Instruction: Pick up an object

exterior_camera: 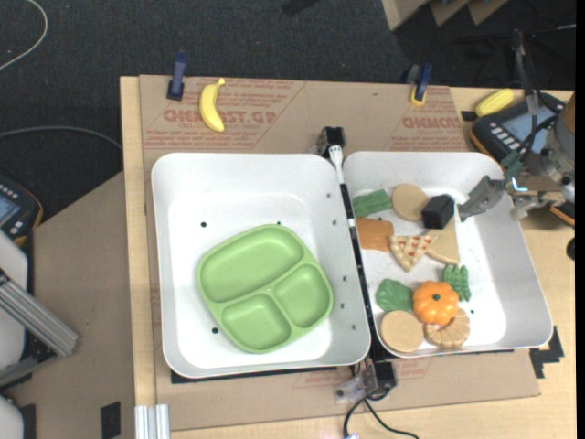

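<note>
the gripper (484, 195), grey metal, hangs over the right bin (516, 273) near its upper right rim; i cannot tell its state. just beside it lies a matte black block (438, 210) among flat tan rounds, a ribbed pumpkin (436, 303) and leafy greens. a glossy three-part green plate (264, 287) sits in the left bin (183, 199).

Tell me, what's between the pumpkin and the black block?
In the camera view, a pizza slice lies between the pumpkin and the black block.
</note>
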Robot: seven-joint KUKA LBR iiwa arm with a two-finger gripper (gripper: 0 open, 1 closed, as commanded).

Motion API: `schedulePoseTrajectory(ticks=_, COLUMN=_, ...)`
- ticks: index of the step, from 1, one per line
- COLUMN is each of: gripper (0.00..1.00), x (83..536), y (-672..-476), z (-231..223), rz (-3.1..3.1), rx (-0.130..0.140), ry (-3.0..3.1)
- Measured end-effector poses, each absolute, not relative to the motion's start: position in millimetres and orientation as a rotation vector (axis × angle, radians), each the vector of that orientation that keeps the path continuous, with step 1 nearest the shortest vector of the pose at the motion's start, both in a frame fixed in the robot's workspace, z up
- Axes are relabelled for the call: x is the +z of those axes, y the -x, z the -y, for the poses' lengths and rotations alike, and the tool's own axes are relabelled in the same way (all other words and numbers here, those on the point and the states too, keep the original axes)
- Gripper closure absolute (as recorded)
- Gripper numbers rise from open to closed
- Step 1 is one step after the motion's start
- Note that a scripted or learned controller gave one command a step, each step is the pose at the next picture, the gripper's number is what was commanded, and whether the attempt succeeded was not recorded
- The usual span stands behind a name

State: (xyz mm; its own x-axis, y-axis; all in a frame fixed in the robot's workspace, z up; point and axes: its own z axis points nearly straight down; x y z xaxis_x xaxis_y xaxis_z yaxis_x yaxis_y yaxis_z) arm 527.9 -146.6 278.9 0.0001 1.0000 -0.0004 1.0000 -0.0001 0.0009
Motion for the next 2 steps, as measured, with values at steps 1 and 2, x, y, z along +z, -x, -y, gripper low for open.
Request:
schedulePoseTrajectory(ticks=1, gripper=0.0, x=126, y=-554.4, z=170, rz=-2.227, rx=-0.011, ry=-2.231)
schedulePoseTrajectory(ticks=2, gripper=0.0, x=85, y=-623.1, z=126, rz=-2.223, rx=0.009, ry=-2.208)
